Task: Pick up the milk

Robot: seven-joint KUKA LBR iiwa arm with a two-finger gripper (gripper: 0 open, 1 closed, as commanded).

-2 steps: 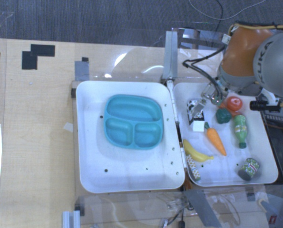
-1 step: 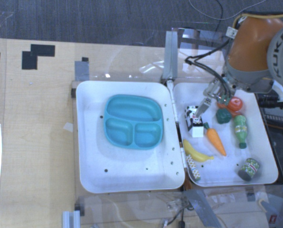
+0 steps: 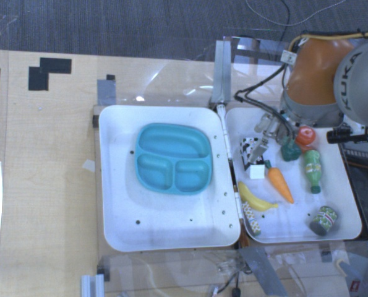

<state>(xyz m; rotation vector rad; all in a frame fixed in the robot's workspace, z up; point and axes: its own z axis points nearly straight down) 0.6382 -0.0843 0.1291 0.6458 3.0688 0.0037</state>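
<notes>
Two shallow white bins sit side by side on the bench: the left bin point(image 3: 115, 184) carries a blue divided tray point(image 3: 173, 158), the right bin point(image 3: 350, 221) carries all the loose items. The arm point(image 3: 332, 73) comes in from the right of the camera view, its orange band over the far corner of the right bin, wrist angled down and toward the left. The gripper point(image 3: 264, 130) hangs over the upper-left part of the right bin; the fingers blur into the wrist hardware, so I cannot tell how they are set, and nothing is seen between them. Judged target: the milk point(image 3: 253, 155), a small carton with black-and-white cow patches and a white face, lying in the left half of the right bin, near the wall shared with the left bin. Key relation: the carton lies just below and slightly left of the gripper in the view, close but apparently not touched. Its long axis appears to run roughly up-down in the view, slightly tilted. Neighbours: carrot point(image 3: 280, 184) just beside the carton's lower right, banana point(image 3: 256, 198) below it, green bottle point(image 3: 312, 171) and tomato point(image 3: 305, 136) further right, a can point(image 3: 323, 219) well apart near the front corner. Judgement: a short descent toward the near-left should do; the carrot crowds one side.
</notes>
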